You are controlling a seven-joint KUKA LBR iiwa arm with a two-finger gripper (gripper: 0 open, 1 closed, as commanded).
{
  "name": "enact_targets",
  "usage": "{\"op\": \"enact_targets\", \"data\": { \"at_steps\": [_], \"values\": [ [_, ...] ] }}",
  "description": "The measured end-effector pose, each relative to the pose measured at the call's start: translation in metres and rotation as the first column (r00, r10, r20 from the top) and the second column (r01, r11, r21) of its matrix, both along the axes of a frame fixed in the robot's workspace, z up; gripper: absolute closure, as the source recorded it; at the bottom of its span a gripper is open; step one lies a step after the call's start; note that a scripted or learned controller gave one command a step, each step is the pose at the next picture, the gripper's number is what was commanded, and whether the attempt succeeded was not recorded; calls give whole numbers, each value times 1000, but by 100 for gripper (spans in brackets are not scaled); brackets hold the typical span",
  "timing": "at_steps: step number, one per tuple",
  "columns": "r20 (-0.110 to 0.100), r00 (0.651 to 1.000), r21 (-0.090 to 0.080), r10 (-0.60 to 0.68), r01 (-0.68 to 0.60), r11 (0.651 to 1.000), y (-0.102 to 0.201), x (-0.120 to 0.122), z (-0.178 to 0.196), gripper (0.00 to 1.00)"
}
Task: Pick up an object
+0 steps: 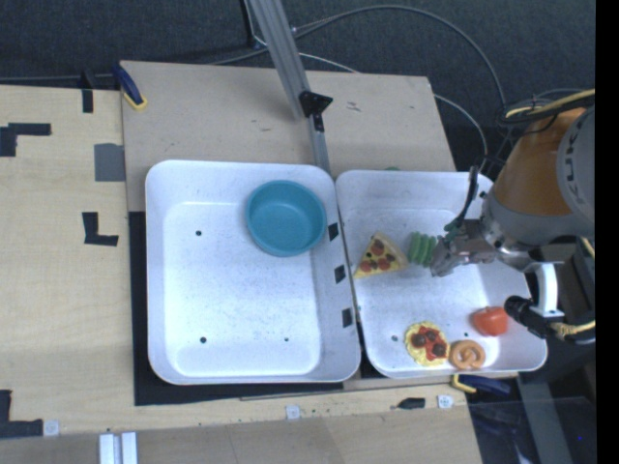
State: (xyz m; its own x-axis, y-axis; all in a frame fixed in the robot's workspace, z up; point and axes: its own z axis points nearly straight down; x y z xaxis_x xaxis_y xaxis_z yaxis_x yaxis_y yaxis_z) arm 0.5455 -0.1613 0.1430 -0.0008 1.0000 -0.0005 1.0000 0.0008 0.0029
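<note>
The right bin (pixel 387 193) holds a pizza slice (pixel 378 256), a green ridged object (pixel 421 247), a round mini pizza (pixel 427 343), a pretzel-like ring (pixel 468 355) and a red piece (pixel 489 321). My gripper (pixel 446 257) hangs low in this bin, just right of the green object and close against it. The arm's grey and orange wrist (pixel 542 182) reaches in from the right. A blue bowl (pixel 285 217) sits at the back of the left bin (pixel 184 288).
A slanted metal pole (pixel 280 46) runs down to the gap between the bins at the back. Cables loop behind the right bin. Black clips (pixel 340 274) line the shared bin edge. Tape marks lie on the bench at the left.
</note>
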Motion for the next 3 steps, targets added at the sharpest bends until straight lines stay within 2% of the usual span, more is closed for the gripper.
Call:
{"op": "enact_targets", "data": {
  "at_steps": [2, 3],
  "values": [
    [1, 1000, 0, 0, 0, 1000, -5, 10, 109, 100],
    [-3, 1000, 2, 4, -4, 1000, 54, 29, 110, 100]
  ]
}}
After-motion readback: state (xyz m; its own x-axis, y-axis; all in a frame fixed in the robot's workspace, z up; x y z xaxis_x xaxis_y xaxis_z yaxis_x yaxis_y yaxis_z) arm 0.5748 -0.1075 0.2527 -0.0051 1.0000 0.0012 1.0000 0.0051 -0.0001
